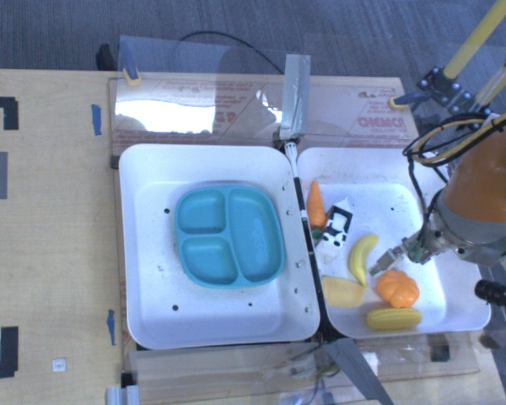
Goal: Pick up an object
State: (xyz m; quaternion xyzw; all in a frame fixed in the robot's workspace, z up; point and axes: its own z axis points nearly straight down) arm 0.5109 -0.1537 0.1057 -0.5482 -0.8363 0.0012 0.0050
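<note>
Red lettering on the clear panel (261, 108) behind the bins was too faint to read. The arm (481, 192) reached in from the right, its orange band above the wrist, angling down over the right bin (455, 306). The gripper (386, 262) sat low between a banana (362, 257) and an orange fruit (397, 288); whether it was spread or closed could not be told. A carrot (315, 203), a black-and-white block (336, 224), a pale yellow piece (342, 292) and a corn cob (394, 317) lay nearby. The left bin (143, 251) held a blue divided plate (230, 234)
</note>
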